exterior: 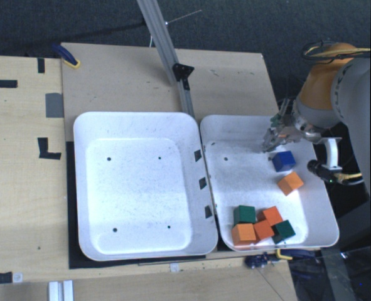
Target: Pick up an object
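In the right bin (235, 137) lie a blue cube (284, 160), an orange cube (290, 183) just below it, and a cluster near the front: a green cube (244, 215), an orange cube (272, 216), another orange cube (243, 232) and a dark green cube (284, 230). My gripper (274, 138) hangs low over the bin's far right part, just above and left of the blue cube. Nothing shows between its fingers.
The left bin (85, 130) sits beside the right one. A slanted metal pole (163, 36) crosses the bench behind the bins. A blue and yellow clamp (66, 55) lies at the far left corner, another clamp (267, 259) at the front.
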You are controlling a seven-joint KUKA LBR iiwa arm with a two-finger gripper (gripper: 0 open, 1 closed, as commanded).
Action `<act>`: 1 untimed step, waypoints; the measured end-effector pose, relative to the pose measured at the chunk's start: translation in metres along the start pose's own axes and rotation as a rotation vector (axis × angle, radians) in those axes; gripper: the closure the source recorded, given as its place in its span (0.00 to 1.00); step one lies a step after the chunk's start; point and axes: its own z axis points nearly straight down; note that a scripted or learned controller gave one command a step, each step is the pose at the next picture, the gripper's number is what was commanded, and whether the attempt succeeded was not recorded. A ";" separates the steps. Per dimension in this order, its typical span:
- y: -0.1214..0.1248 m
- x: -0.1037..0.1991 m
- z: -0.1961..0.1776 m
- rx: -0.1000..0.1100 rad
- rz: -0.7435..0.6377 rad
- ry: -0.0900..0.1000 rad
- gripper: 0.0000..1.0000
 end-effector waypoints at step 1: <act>-0.003 0.002 -0.043 -0.005 0.003 0.001 1.00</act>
